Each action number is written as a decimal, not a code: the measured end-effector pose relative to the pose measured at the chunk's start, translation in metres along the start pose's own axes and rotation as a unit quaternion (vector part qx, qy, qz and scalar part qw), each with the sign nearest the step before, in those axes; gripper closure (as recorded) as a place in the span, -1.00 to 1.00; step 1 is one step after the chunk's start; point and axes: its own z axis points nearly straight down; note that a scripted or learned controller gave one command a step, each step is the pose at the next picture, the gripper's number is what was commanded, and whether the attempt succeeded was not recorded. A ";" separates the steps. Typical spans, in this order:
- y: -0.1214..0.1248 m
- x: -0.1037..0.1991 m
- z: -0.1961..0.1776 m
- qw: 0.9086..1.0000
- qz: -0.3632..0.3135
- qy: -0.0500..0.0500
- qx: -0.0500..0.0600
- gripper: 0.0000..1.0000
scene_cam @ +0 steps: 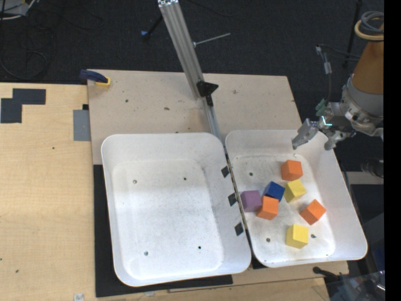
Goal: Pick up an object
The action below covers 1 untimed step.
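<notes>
Fingers first: my two fingers stand spread apart with nothing between them, and my gripper (317, 135) hovers over the far right edge of the right bin (354, 231), above the blocks and not touching any.

Taking the scene from left to right, with the right bin as the landmark: the left bin (119, 231) sits just beside it, the two rims meeting along the middle. I see no blocks in the left one, only a few dark specks on its floor.

Inside the right bin, near its left wall, lies a purple block (251, 200). Touching it on the right is an orange block (269, 207), with a blue block (274, 190) pressed against that one's far side. Next comes a yellow block (294, 190), touching the blue one, and just beyond it, nearest my gripper, another orange block (292, 169). Toward the near rim sits a second yellow block (297, 236), standing apart. Rightmost is a third orange block (312, 211), also by itself.

These look like small, stiff, light cubes, not fragile, probably smooth-sided. I judge that a squeeze across two opposite flat faces would hold. The lone blocks give my fingers room on both sides; the clustered ones do not.
</notes>
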 end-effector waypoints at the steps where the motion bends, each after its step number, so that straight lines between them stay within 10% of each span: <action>1: 0.001 0.000 -0.003 1.000 -0.001 -0.001 -0.002 -1.00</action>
